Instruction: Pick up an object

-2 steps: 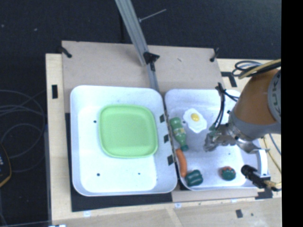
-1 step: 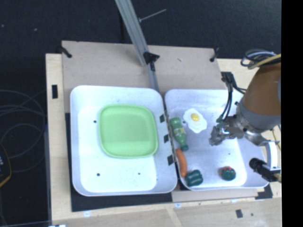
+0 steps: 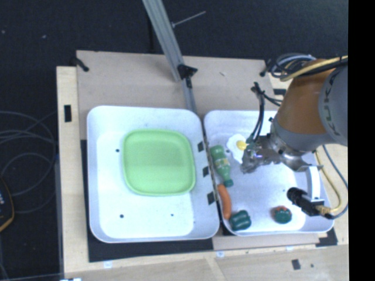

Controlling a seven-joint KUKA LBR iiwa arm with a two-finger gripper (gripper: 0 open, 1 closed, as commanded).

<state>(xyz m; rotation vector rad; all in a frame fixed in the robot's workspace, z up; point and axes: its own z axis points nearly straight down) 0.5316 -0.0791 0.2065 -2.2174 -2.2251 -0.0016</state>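
In the right bin [image 3: 263, 206], a green bottle-shaped toy [image 3: 221, 163] lies along the left wall, with an orange carrot [image 3: 224, 199] just below it. A dark green block [image 3: 240, 219] sits at the bin's lower edge, and a small round piece, orange and teal [image 3: 282, 214], lies to its right. A white and yellow item [image 3: 237, 143] rests near the top. My gripper [image 3: 252, 160] hangs over the bin's middle, just right of the green bottle and below the white and yellow item. Nothing shows between it and the bin floor.
The left bin [image 3: 102, 215] holds a light green square plate [image 3: 158, 161]. A grey metal pole [image 3: 167, 37] slants down from the top to the divide between the bins. Bare bin floor lies below my gripper.
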